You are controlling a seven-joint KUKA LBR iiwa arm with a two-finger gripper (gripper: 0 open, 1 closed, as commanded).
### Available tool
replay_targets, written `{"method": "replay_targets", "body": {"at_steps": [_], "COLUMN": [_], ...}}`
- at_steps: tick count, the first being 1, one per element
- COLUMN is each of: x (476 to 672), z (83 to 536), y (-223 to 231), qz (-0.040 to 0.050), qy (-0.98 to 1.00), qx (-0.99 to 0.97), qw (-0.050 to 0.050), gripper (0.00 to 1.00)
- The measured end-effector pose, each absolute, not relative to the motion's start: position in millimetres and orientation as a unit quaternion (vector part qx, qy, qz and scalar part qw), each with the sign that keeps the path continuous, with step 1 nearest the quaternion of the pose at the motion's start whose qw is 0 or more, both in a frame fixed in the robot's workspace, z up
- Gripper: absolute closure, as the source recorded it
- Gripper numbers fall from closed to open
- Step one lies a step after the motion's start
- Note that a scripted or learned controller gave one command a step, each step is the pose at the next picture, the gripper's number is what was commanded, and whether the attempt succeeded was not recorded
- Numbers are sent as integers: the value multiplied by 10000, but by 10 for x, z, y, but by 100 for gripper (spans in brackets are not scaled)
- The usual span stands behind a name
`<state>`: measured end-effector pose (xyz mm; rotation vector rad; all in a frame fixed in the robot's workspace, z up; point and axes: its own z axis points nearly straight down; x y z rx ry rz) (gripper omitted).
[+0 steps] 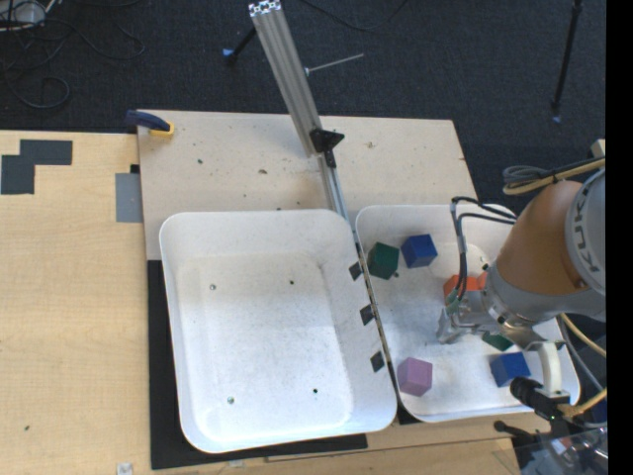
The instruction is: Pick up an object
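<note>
The gripper (pixel 453 327) hangs low in the right bin (pixel 435 409) beside an orange block (pixel 461 285), and whether its fingers are spread or closed cannot be told.

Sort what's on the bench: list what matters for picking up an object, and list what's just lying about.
For the job:
gripper, low in the right bin
green cube
blue cube
purple cube
second blue cube
orange piece beside the arm

Lying about:
left bin
aluminium bar
blue-and-yellow clamp
</note>
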<state>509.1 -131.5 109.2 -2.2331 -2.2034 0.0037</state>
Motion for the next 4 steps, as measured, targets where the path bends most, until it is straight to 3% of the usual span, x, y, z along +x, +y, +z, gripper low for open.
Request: {"method": "replay_targets", "body": {"at_steps": [3, 4], "x": [5022, 5244], "z": [2638, 2535], "y": [-1268, -866], "qz": [-11, 4], "qy": [-7076, -7083], "qx": [-7066, -7059], "qw": [-16, 12], "gripper": [100, 100]}}
